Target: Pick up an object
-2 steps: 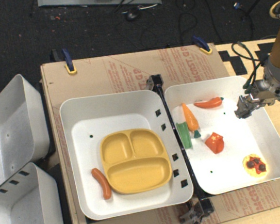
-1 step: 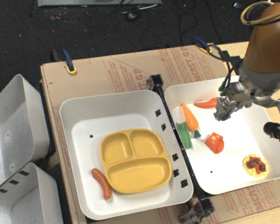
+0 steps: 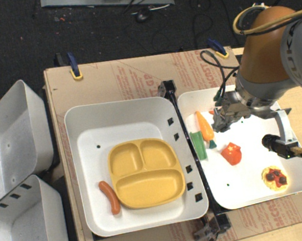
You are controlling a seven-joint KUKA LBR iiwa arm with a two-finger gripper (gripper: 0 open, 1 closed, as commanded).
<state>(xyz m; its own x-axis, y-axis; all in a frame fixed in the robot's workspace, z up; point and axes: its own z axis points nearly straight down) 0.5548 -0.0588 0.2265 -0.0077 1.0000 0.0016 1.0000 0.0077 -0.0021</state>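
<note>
In the right bin lie an orange carrot, a green bar beside it, a red strawberry-like piece and a small pizza piece near the front right corner. My gripper hangs over the bin's back part, just right of the carrot and above the red piece. I see nothing between its fingers. The wrist hides part of the bin's back wall.
The left bin holds a yellow divided plate and an orange-red sausage to the plate's left. Two white bins stand off the bench at far left. A black divider runs between the bins.
</note>
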